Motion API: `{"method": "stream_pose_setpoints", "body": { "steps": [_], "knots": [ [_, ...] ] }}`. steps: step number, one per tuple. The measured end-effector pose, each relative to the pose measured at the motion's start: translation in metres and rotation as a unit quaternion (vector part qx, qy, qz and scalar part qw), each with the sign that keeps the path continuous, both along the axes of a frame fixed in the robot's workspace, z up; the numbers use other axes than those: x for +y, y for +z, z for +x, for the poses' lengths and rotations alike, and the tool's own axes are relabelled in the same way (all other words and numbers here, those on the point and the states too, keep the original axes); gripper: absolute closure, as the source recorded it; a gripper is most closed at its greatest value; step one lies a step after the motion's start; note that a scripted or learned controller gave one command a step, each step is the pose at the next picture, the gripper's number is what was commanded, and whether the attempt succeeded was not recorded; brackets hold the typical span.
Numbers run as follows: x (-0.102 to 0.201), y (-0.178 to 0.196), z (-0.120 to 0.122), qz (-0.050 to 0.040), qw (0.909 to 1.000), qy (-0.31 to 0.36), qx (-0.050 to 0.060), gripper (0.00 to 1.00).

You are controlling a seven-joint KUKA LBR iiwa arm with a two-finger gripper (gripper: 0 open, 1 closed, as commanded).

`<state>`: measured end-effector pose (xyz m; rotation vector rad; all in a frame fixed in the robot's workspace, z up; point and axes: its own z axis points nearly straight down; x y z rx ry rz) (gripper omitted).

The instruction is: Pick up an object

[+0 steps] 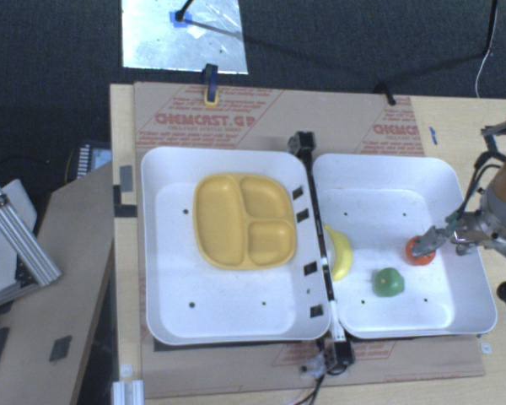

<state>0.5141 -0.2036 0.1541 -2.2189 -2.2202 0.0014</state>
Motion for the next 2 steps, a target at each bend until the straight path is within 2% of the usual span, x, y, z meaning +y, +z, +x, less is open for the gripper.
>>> {"method": "stream_pose_setpoints", "body": {
  "steps": [1, 2],
  "knots": [
    [0.004, -0.046, 0.008, -0.0001, 1.0, 0.001, 0.0, 0.0],
    [0.003, -0.033, 0.009, -0.0016, 1.0, 0.0, -0.003, 1.0]
  ]
}}
